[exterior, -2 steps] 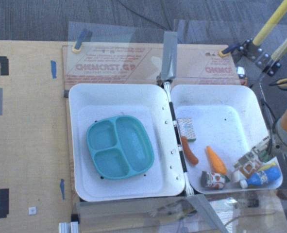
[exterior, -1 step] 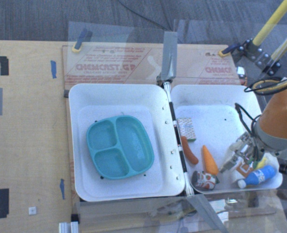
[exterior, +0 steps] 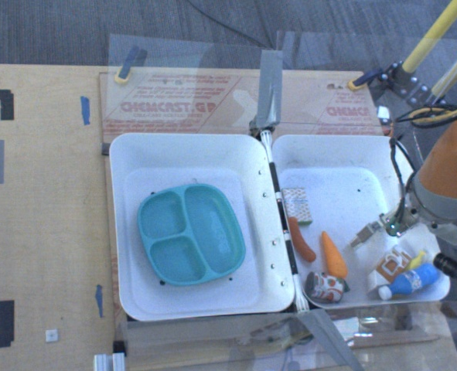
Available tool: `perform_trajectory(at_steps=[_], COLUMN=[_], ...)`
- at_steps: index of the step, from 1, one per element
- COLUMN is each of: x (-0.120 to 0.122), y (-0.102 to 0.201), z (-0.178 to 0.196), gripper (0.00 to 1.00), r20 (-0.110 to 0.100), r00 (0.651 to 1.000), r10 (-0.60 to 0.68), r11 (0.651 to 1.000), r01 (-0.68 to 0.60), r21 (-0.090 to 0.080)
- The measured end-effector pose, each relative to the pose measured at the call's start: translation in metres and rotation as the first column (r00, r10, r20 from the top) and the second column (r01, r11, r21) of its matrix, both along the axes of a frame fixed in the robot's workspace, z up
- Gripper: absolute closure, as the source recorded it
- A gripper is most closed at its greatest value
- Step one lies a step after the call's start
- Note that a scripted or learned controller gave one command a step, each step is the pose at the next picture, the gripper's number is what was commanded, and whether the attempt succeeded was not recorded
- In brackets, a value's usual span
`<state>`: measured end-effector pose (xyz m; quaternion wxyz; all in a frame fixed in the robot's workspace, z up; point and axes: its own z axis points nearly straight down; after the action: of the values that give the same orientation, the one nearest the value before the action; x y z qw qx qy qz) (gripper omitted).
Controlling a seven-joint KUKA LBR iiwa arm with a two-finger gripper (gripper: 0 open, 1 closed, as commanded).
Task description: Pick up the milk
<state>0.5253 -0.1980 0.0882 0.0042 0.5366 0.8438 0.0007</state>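
Two bins: you see them side by side on the bench, the left bin (exterior: 124, 207) and the right bin (exterior: 329, 157)
Left bin: it holds a teal divided plate (exterior: 191, 234)
Milk: the small white and brown carton (exterior: 393, 266) lies near the right bin's front right corner, just beside a blue bottle (exterior: 408, 282)
Other items: in the right bin, a patterned box (exterior: 297, 205), a red sausage (exterior: 301, 239), a carrot (exterior: 334, 256) and a can (exterior: 325, 287)
Arm: it reaches in from the right, its orange band (exterior: 447, 168) over the bin's right edge
Gripper (exterior: 375, 230): it sits above the right bin, up and left of the milk and apart from it
Pincer state: you cannot tell whether it is wide or narrow; nothing shows held in it
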Motion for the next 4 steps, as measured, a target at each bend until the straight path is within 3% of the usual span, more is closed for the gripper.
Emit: perform_trajectory(at_steps=[1, 2, 3, 4], x=[-0.045, -0.043, -0.025, -0.043], y=[-0.026, -0.028, -0.012, -0.017], z=[0.009, 0.021, 0.062, 0.000], gripper=[0.00, 1.00, 1.00, 1.00], r20=[-0.006, 0.005, -0.004, -0.002], r00=[1.000, 1.000, 0.996, 0.932], r10=[-0.015, -0.018, -0.087, -0.363], r11=[1.000, 1.000, 0.996, 0.932], r01=[0.015, 0.018, 0.087, 0.363], r21=[0.004, 0.001, 0.001, 0.005])
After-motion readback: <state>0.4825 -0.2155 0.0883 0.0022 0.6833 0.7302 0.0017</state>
